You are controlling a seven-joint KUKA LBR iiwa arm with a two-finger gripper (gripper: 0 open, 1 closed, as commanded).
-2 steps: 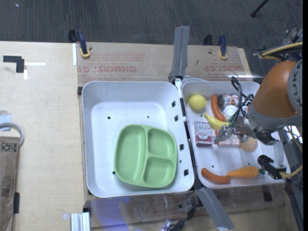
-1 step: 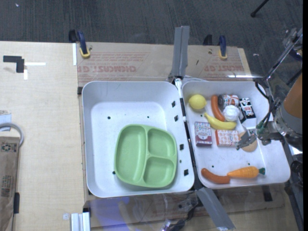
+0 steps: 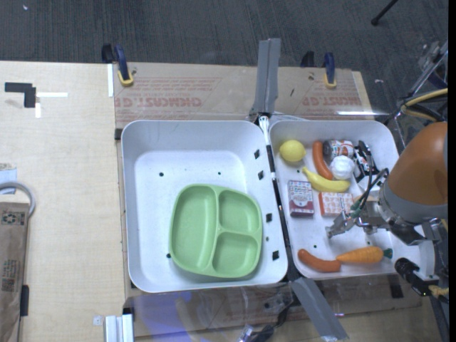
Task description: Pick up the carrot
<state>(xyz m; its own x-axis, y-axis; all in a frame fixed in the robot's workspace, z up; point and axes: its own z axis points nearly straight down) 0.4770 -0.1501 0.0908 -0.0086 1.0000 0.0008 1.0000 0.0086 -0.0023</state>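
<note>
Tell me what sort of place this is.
Probably a robotics lab bench: two white bins clamped to a wooden table, toy food like a carrot, and a robot arm.

Tool (image 3: 347,221) low — arm (image 3: 420,177) bent

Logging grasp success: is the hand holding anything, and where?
Nothing held: the hand hovers above the carrot, which lies on the bin floor.
</note>
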